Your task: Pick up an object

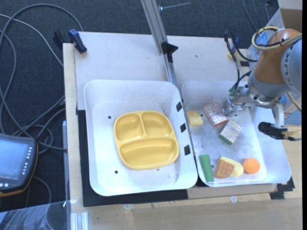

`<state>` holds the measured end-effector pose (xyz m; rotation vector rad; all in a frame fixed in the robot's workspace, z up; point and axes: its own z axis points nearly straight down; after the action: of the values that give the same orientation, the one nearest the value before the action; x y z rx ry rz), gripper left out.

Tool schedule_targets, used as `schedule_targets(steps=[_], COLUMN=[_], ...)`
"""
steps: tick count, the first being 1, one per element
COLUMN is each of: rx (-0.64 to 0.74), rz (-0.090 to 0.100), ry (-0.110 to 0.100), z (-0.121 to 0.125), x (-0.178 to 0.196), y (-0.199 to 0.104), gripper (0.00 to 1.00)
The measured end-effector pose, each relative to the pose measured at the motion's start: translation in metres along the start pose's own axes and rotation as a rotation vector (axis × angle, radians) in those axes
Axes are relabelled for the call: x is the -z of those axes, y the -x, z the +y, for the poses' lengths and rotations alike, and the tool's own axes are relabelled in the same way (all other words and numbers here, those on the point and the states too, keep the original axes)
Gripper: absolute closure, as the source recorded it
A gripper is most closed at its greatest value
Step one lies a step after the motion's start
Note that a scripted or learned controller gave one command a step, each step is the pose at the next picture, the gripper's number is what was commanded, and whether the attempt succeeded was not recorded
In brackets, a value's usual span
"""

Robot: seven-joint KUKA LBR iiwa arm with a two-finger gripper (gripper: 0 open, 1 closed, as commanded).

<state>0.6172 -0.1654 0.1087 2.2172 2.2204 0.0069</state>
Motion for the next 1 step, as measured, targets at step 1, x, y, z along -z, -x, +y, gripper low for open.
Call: schedule_targets(steps=[1], rx=[-0.001], rz=[-0.003], ry=[0.002], z=[0.0053], x=[0.0563], y=[0.0099], gripper=[1.00])
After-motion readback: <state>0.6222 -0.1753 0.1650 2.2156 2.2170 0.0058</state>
